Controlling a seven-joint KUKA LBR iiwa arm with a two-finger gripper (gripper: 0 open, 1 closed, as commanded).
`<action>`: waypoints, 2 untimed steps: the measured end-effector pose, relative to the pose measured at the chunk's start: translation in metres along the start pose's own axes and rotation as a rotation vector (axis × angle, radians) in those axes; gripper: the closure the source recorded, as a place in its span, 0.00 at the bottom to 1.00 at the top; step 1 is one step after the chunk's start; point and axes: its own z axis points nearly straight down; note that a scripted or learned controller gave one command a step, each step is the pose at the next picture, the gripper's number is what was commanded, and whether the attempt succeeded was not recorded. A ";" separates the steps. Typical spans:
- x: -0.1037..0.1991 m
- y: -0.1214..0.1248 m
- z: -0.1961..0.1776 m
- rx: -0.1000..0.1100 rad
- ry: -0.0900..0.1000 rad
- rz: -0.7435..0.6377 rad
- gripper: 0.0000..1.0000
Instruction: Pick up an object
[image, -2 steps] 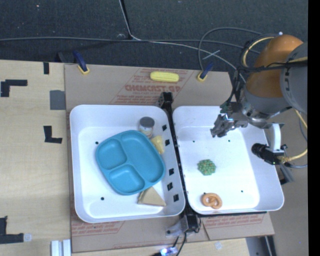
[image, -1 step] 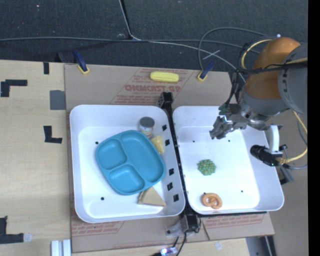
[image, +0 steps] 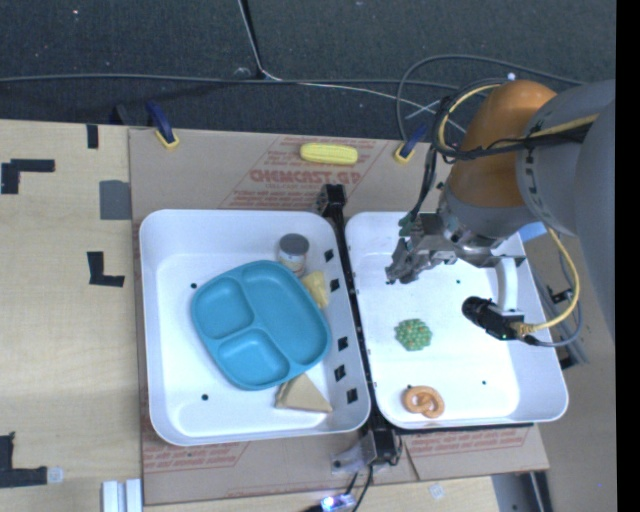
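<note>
Above the right shallow white bin (image: 530, 400), the gripper (image: 405, 262) hangs up-left of the bumpy green broccoli-like ball (image: 413, 334), probably lining up a grasp; finger spread I cannot tell.

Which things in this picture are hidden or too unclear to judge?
- Pincer: too small and dark in the camera view; finger state unreadable.
- Yellow piece: partly covered by the blue divided plate.
- Grey can: label too small to read.
- Arm: cut off by the right edge.
</note>
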 end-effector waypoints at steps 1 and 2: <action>0.057 -0.009 -0.012 0.000 0.001 -0.002 1.00; 0.111 -0.005 -0.006 0.000 0.001 -0.003 1.00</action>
